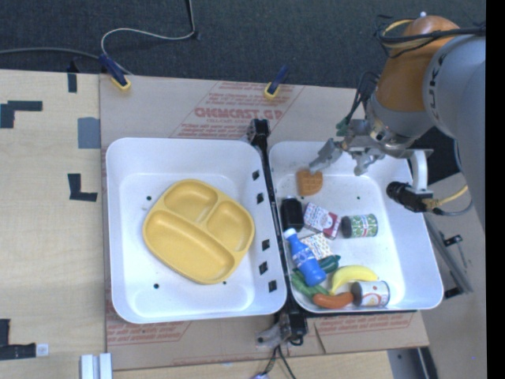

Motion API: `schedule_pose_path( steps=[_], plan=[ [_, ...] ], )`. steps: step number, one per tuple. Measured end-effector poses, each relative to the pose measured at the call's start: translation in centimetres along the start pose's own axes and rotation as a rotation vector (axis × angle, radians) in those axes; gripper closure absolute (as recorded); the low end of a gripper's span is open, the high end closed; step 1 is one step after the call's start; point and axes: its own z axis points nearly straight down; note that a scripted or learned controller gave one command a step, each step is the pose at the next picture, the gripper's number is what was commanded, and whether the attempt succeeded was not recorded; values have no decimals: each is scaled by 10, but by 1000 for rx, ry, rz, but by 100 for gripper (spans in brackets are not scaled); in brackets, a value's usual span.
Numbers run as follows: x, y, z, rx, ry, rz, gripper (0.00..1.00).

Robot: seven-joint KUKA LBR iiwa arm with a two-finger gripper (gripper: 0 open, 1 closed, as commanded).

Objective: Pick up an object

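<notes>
- Cardboard-covered worktop [237, 117] carries two white bins.
- Hand [347, 155] hovers spread, gripping nothing, just above-right of the waffle-like snack [309, 182].
- Snack (probably light, stiff plastic) suits an edge-to-edge pinch.

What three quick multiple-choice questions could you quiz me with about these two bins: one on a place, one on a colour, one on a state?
1. Where is the divided tray?
A. left bin
B. right bin
C. on the cardboard

2. What colour is the tray?
A. red
B. yellow
C. blue

3. How do the fingers of the gripper stand?
A. clamped on the banana
B. clamped on a can
C. spread apart, holding nothing

Answers: 1 A, it lies in the left bin. 2 B, plainly yellow. 3 C, the banana lies far off at the right bin's near end.
</notes>
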Motion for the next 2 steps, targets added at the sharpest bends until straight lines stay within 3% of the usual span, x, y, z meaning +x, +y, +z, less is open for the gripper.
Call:
schedule_pose_path(
  steps=[1, 2],
  plan=[
    [13, -14, 105, -1, 0, 0, 0],
    [13, -14, 96, -2, -2, -1, 100]
  ],
)
